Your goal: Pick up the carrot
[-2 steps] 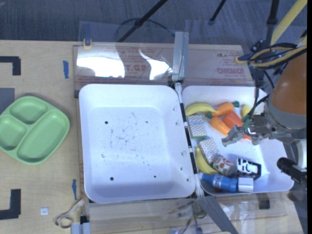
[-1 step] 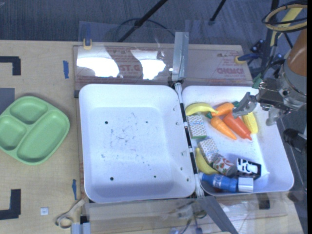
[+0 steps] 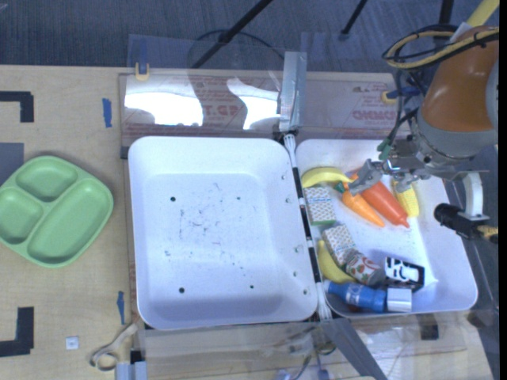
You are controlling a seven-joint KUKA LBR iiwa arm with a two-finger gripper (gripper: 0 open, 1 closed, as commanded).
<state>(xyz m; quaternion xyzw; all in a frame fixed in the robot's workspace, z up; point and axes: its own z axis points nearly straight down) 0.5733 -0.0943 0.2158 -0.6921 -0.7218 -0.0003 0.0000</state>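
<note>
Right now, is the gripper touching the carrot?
Cannot tell. In the camera view the gripper overlaps the upper end of the carrot in the right bin, but the steep angle hides any contact or gap.

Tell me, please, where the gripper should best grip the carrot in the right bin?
Probably across the carrot's thick upper middle, coming straight down from above. It lies flat and slanted, tapering toward the lower right, so the narrow tip gives less hold. A second orange piece beside it crowds its left flank.

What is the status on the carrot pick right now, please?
Gripper low in right bin, over carrot; grasp unconfirmed. Carrot lying among clutter. Banana close beside it, another orange piece touching.
</note>
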